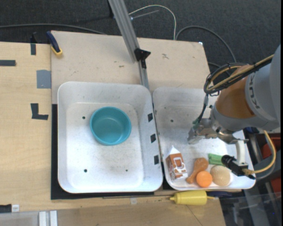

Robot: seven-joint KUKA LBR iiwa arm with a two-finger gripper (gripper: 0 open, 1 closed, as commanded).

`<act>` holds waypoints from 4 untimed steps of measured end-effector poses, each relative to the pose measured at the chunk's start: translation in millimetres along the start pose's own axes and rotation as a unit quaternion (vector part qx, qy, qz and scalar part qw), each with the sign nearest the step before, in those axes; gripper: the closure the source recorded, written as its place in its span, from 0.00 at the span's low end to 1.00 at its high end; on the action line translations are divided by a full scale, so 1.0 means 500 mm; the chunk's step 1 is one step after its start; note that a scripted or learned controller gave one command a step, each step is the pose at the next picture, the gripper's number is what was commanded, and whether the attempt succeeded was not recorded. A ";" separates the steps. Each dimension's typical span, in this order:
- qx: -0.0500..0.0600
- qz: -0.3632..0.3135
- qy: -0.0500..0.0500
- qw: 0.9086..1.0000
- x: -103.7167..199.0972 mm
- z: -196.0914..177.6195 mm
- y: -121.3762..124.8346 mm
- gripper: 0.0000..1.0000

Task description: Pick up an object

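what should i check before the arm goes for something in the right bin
1. Targets present: carton, carrot, orange ball and tan ball lie in the right bin - ok.
2. Gripper over the right bin - ok.
3. Gripper above a target: it hangs over bare floor, behind the items - not ok.
4. Jaws ready - cannot tell.
5. Items spaced for a clean grab: carrot and both balls are bunched - not ok.
6. Teal bowl sits apart in the left bin - ok.

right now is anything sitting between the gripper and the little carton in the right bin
Nothing visible does. The gripper hangs over bare floor of the right bin, and the carton lies just below it in the picture, toward the bin's near edge, with only white floor between. The carrot-shaped piece and orange ball sit off to the carton's right.
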State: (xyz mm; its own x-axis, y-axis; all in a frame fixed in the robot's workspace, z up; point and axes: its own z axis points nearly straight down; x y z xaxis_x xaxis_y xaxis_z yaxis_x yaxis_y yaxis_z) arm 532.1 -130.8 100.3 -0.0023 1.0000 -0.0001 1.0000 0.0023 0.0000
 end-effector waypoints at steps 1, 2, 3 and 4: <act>-0.001 0.000 0.000 1.000 0.022 -0.100 -0.001 1.00; -0.001 0.000 0.000 1.000 0.034 -0.191 0.011 1.00; -0.001 0.000 0.000 1.000 0.035 -0.284 0.012 1.00; 0.001 -0.002 0.001 1.000 0.160 -0.273 -0.001 1.00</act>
State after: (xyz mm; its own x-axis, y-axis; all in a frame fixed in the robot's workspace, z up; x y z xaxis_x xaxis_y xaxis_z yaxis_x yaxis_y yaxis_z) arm 531.2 -50.9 236.9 -0.0069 1.0000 0.0015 1.0000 0.0069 -0.0022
